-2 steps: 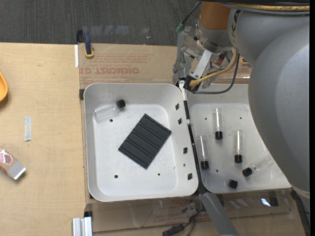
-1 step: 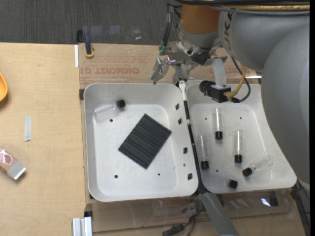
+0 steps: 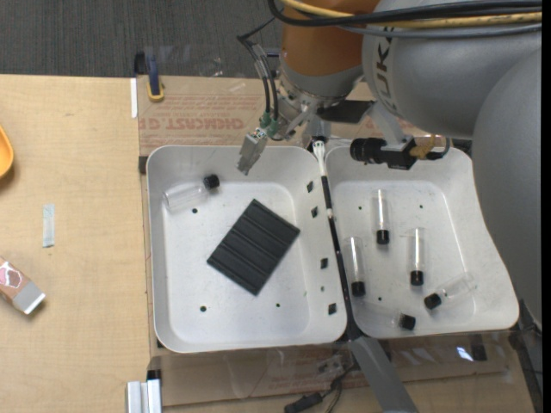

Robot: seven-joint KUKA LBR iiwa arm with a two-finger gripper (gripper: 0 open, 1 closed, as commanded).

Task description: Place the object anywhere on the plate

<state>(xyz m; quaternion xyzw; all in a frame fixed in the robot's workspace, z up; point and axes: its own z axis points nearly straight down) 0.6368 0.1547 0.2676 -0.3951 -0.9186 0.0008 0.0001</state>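
Camera view: the claw hangs at the left bin's twelve o'clock, grip unreadable; the tube could roll, missing the black plate.

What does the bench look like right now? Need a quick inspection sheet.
Surface: two white bins side by side, left bin, right bin, on a wooden bench.
Job's things: black ribbed plate lies flat in the left bin; clear vial with black cap beside it, off the plate.
Clutter: several capped vials in the right bin; small items on the bench at left.
Grippers: gripper over the left bin's back rim, holding nothing visible.
Cables: yellow and black cables across the arm.
Surroundings: cardboard behind the bins.
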